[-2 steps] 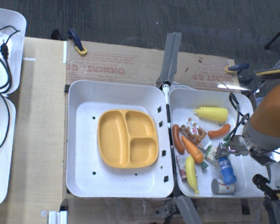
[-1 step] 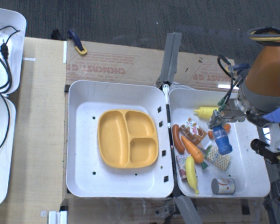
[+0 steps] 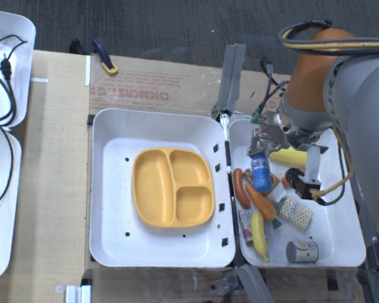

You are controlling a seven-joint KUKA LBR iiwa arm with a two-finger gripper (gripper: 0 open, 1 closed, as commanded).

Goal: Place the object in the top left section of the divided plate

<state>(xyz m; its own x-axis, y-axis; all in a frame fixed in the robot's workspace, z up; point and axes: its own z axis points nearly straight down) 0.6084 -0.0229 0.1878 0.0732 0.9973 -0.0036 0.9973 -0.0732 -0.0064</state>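
A yellow divided plate [image 3: 154,190] lies in the left white bin [image 3: 103,173], with one long section and two smaller ones, all bare. My gripper [image 3: 262,145] hangs over the back left of the right bin [image 3: 343,235], below the arm's orange band. Directly under it is a blue bottle [image 3: 262,175] with a white cap. The bottle's top sits right at the gripper, and I cannot make out whether it is gripped.
The right bin also holds a red sausage [image 3: 241,186], a carrot [image 3: 261,200], a banana [image 3: 259,235], a small can [image 3: 302,251], a speckled block [image 3: 294,213] and a yellow item [image 3: 288,156]. A grey divider [image 3: 232,79] runs between the bins.
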